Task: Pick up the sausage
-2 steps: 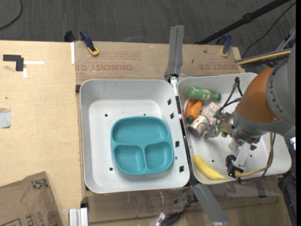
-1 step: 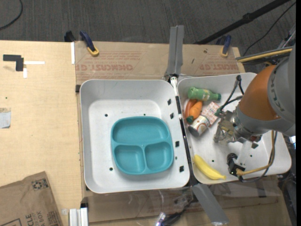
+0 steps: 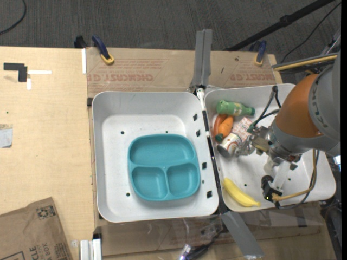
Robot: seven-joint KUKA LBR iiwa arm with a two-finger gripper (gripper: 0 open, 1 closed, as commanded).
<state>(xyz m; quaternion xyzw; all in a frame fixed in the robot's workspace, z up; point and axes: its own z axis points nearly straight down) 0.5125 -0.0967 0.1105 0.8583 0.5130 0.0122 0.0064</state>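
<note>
The sausage (image 3: 223,125), that orange piece I reckon, lies at ten o'clock from the gripper (image 3: 246,145), whose opening and load I can't tell. Best to come straight down across its middle, clear of the bottle (image 3: 234,109) at its one.

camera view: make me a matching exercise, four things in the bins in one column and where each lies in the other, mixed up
Things:
1. teal divided plate
2. banana
3. green bottle
4. orange item

Places:
A. far end of the right bin
B. middle of the left bin
C. near edge of the right bin
D. right bin, just on the near side of the green bottle

Pairs: 1-B, 2-C, 3-A, 4-D
</note>
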